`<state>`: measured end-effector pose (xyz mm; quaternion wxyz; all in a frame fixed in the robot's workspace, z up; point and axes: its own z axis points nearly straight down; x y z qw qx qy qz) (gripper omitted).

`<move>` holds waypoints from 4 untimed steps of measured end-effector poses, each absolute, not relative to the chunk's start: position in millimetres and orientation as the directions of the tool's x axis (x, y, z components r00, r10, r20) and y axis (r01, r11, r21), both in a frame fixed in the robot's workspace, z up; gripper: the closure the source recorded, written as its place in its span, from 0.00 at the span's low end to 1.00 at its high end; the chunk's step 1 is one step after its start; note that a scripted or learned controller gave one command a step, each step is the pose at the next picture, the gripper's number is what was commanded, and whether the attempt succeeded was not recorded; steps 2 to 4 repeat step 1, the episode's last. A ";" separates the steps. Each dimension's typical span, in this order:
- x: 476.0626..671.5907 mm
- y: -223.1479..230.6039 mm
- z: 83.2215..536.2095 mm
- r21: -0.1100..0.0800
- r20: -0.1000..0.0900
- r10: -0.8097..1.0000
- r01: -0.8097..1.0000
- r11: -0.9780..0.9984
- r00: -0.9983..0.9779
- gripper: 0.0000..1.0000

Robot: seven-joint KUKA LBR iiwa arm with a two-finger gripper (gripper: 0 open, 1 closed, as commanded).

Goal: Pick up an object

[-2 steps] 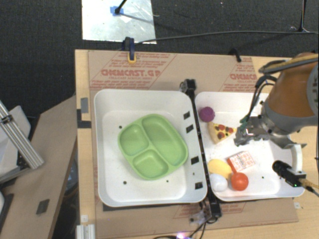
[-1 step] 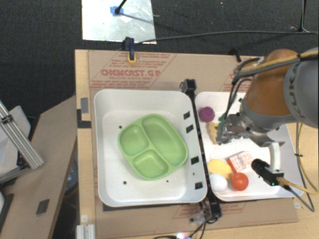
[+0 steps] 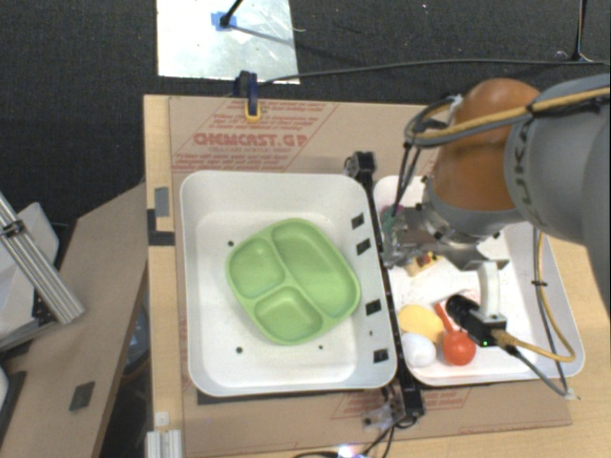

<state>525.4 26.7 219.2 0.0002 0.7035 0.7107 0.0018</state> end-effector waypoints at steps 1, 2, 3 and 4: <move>551.3 81.5 216.8 0.003 0.002 1.000 1.000 0.010 -0.010 1.00; 551.3 81.5 216.8 0.003 0.002 1.000 1.000 0.010 -0.010 1.00; 551.3 81.5 216.8 0.003 0.002 1.000 1.000 0.010 -0.010 1.00; 551.3 81.5 216.8 0.003 0.002 1.000 1.000 0.010 -0.010 1.00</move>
